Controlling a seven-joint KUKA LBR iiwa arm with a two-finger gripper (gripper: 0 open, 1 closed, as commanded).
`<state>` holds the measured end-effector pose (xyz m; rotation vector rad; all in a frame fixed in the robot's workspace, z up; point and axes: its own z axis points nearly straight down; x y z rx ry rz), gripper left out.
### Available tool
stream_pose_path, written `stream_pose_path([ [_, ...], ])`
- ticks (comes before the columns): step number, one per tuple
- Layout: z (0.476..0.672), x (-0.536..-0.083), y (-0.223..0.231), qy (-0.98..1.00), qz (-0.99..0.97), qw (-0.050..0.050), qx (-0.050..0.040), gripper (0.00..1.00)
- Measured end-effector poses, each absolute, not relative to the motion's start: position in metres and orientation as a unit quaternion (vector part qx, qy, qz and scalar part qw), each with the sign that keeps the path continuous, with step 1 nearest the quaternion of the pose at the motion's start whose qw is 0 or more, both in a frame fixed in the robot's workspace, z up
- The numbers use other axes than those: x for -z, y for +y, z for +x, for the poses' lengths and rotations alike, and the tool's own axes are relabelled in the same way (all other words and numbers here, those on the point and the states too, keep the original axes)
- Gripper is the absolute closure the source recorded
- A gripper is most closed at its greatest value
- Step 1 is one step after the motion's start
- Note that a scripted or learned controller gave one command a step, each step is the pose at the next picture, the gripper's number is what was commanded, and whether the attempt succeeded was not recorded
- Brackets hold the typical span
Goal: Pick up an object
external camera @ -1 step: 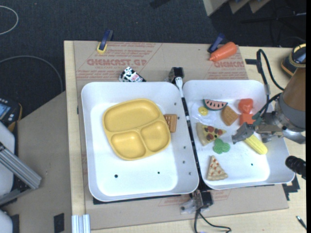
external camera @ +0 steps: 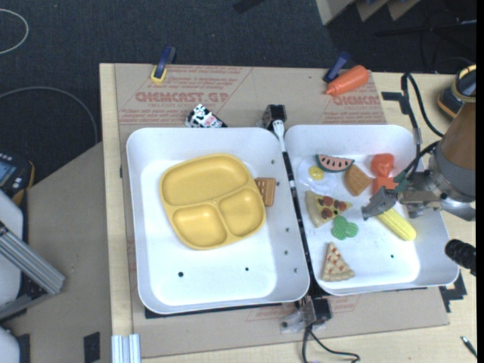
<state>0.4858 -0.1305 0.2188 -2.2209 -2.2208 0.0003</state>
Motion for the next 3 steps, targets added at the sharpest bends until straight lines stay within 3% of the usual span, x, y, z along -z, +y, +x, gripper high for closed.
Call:
stream_pose_path([
  [3, 0.474, -0.082, -0.128, -0.707, -0.708, 0.002, -0.0006, 0.00],
])
